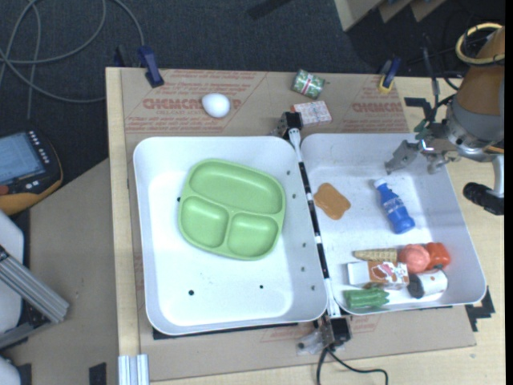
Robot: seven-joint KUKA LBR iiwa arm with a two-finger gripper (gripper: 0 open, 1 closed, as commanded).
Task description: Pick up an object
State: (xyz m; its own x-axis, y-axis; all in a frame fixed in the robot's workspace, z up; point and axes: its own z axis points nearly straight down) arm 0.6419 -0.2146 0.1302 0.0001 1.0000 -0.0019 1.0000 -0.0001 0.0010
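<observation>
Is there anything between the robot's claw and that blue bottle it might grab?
Nothing visible. The gripper hangs over the right bin's far corner, and only bare white bin floor lies between it and the blue bottle. The orange piece sits off to the side.

Camera: fixed above the bench (240, 95), looking down at a slant.
Coverage: both bins (160, 295), floor beyond.
Arm (481, 103): enters right.
</observation>
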